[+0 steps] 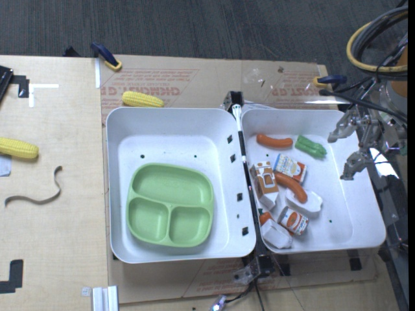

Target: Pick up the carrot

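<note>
pale wooden desk under a slanted top view, dark grey carpet beyond at 12 o'clock. brown cardboard sheet spread beneath two white bins, printed in red lettering, upside down and too faint to read. small cartons in the right bin with orange-and-white labels, wording too small to make out. green three-part plate in the left bin. two corn cobs on the desk, one at 12 o'clock of the left bin, the other at its 9 o'clock.

jaws spread apart, gripping nothing, touching nothing, fingers poised over the right bin's 3 o'clock rim.

carrot lying flat near the right bin's 11 o'clock corner, green piece just beside it at 3 o'clock, well apart from the jaws.
</note>
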You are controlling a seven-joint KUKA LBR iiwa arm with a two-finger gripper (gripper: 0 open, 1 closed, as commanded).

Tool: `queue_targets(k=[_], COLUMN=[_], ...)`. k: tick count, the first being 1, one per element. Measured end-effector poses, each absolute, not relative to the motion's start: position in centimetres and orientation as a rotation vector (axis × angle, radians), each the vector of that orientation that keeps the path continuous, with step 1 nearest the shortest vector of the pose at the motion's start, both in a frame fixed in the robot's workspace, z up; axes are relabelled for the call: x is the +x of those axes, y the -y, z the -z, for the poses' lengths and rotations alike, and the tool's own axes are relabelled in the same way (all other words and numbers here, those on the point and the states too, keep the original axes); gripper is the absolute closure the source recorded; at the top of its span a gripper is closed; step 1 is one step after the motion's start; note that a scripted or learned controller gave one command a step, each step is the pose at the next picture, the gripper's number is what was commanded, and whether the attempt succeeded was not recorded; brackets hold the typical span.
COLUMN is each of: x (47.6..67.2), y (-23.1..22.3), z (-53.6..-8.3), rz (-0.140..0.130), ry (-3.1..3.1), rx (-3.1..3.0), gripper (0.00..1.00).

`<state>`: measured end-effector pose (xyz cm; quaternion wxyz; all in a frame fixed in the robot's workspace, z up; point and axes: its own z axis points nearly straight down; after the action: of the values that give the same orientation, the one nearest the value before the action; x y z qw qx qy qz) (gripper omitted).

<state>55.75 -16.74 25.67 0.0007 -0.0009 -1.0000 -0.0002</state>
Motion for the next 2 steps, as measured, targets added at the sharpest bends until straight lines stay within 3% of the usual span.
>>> queue_targets(k=[1,2], x=[47.8,47.9], y=[12.7,16.7], z=[-14.6,-9.3], rz=[-0.001,-0.002], ry=[3.124,3.140], rx=[-0.338,-0.179], gripper=[0.00,0.00])
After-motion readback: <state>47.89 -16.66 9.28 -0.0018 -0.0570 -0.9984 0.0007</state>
